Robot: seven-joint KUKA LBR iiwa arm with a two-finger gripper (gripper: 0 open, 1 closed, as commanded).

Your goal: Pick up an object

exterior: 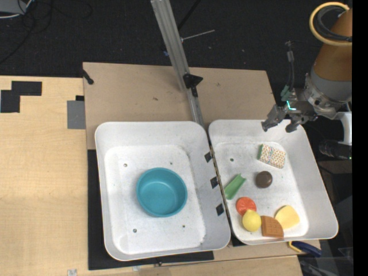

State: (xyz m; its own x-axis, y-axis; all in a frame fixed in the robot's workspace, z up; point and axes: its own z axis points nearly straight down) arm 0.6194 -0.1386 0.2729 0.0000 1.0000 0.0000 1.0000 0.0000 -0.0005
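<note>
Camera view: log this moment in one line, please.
gripper open, over right bin far edge | holding nothing | bowl in left bin

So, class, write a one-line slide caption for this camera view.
Open pincer hovers over the right bin's far edge, above mixed toy foods; a teal bowl sits in the left bin.

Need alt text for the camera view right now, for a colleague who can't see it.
The gripper hovers open over the right bin's far edge, holding nothing. That bin has seven small items; the left bin has a teal bowl.
</note>
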